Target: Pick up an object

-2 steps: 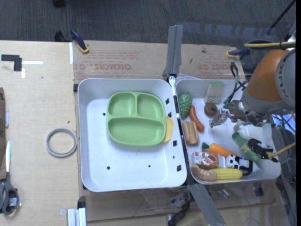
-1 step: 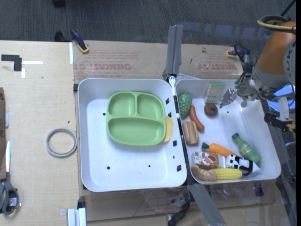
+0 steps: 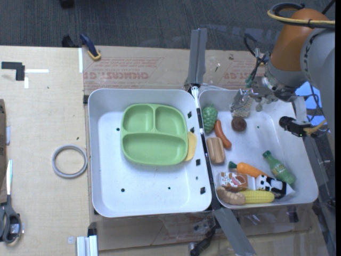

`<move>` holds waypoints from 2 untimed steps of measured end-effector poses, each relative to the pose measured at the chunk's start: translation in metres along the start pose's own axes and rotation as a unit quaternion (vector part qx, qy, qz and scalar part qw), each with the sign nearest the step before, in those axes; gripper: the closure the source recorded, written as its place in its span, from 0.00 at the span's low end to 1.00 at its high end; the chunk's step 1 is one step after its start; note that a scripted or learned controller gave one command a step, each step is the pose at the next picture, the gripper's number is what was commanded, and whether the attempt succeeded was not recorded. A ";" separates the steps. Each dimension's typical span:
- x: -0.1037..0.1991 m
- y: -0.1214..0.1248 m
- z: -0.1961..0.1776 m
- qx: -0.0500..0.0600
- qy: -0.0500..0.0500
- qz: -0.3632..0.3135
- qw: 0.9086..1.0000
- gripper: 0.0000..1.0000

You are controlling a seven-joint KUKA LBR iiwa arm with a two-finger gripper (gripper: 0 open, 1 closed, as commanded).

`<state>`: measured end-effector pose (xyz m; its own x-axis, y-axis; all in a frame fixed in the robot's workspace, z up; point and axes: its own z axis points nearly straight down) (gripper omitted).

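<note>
My gripper (image 3: 242, 104) hangs over the far part of the right bin (image 3: 298, 143), just above a small brown round object (image 3: 238, 124), and nothing shows held in it. Left of it lie a green knobbly toy (image 3: 209, 116), a red-orange chili (image 3: 222, 134) and a hot dog bun (image 3: 216, 149). Toward the front of the bin lie a carrot (image 3: 248, 169), a green bottle (image 3: 278, 167), a corn cob (image 3: 258, 197), a cow-patterned item (image 3: 273, 185) and a small printed pack (image 3: 233, 181).
The left bin (image 3: 106, 185) holds a green divided plate (image 3: 155, 134) with a yellow piece (image 3: 191, 145) at its right edge. On the wooden bench at left lie a tape ring (image 3: 69, 160) and scissors (image 3: 9, 223). A metal divider (image 3: 197, 57) stands between the bins.
</note>
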<state>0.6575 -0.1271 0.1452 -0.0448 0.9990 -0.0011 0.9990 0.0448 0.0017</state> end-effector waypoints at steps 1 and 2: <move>-0.047 -0.017 0.006 0.001 0.000 0.039 0.999 0.00; -0.008 -0.005 0.053 0.001 0.000 0.049 0.999 0.00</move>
<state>0.6535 -0.1354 0.0920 0.0540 0.9985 -0.0009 0.9985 -0.0540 -0.0009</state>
